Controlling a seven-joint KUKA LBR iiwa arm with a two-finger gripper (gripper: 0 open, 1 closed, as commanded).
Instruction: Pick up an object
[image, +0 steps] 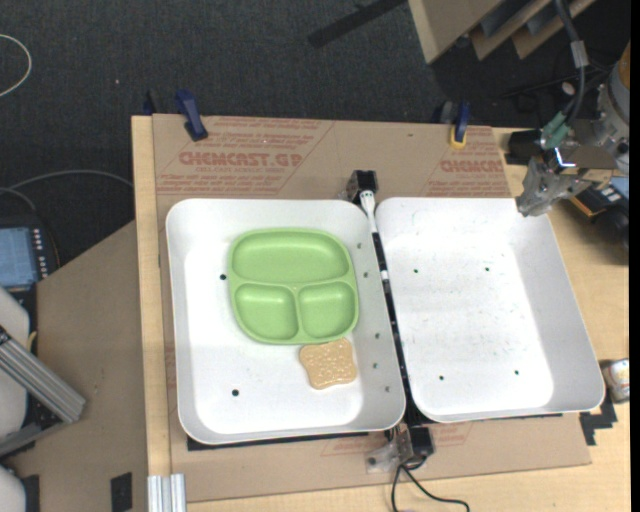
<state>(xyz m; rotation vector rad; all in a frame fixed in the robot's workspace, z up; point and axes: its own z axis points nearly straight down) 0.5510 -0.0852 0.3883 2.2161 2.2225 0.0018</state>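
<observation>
Claw seemingly above bench edge

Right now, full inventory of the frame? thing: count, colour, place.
bins: 2, white, side by side on the bench
divided tray: 1, light green, three compartments, in the left bin toward its middle
waffle-like piece: 1, tan, left bin, touching the tray's near right corner
clamps: 2, blue, on the board's far edge
board: 1, brown with red print, under both bins
cables: black, at the near seam between the bins
hand: 1, grey, above the right bin's far right corner, carrying nothing visible
</observation>
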